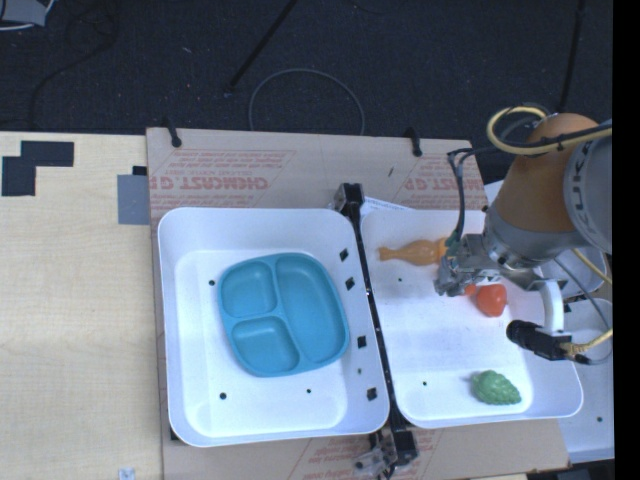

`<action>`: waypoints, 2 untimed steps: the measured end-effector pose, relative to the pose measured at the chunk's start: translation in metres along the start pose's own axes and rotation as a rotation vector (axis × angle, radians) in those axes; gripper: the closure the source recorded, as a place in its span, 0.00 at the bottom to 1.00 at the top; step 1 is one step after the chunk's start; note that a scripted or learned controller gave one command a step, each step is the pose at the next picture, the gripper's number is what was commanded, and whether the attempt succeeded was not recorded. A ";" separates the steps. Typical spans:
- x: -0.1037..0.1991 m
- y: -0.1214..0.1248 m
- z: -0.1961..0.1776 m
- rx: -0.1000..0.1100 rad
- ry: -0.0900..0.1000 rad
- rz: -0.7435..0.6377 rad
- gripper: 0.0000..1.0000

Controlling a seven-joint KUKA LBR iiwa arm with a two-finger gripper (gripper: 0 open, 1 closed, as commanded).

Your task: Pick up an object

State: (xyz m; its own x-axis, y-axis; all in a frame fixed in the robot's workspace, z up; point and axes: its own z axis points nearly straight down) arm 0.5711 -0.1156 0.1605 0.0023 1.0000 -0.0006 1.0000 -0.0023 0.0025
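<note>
Toys lay in the right bin (560, 408).
Orange toy (412, 253) lay flat near the back, long way left to right, beside the tool (457, 276). Red toy (490, 299) and green toy (496, 388) sat nearby. Blue plate (282, 313) filled the left bin (190, 408).

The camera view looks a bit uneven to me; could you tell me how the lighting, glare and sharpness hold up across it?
Camera view: the white bins are bright, nearly washed out, with soft shadows along their walls; the floor above the bench is dark. The blue plate is fairly sharp; the gripper is soft and cluttered, the red object beside it slightly blurred.
</note>
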 end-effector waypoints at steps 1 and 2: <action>-0.006 0.005 -0.061 -0.002 -0.001 -0.002 1.00; -0.016 0.012 -0.118 -0.002 -0.001 -0.002 1.00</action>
State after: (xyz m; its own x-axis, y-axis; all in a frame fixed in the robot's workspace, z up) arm 0.5827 -0.1316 0.2784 0.0002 1.0000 -0.0016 1.0000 -0.0001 0.0042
